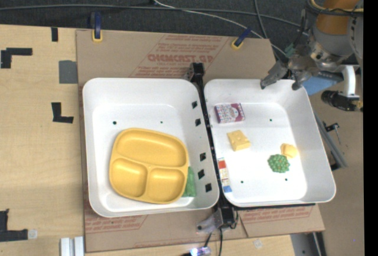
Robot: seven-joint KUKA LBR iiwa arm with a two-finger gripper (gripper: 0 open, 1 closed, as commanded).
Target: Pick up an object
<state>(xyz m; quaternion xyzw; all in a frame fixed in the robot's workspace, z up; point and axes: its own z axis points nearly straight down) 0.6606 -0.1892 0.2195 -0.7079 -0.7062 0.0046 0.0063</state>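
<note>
We hover our end effector [282, 79], fingers spread wide and holding nothing, above the right bin [316, 148]; the cheese wedge [238, 140] remains unpicked.

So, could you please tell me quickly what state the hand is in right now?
Hand: open, holding nothing, above the far edge of the right bin.

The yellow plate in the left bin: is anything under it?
A green object sticks out from beneath the right edge of the yellow plate in the left bin. How far it extends underneath is hidden by the plate.
</note>
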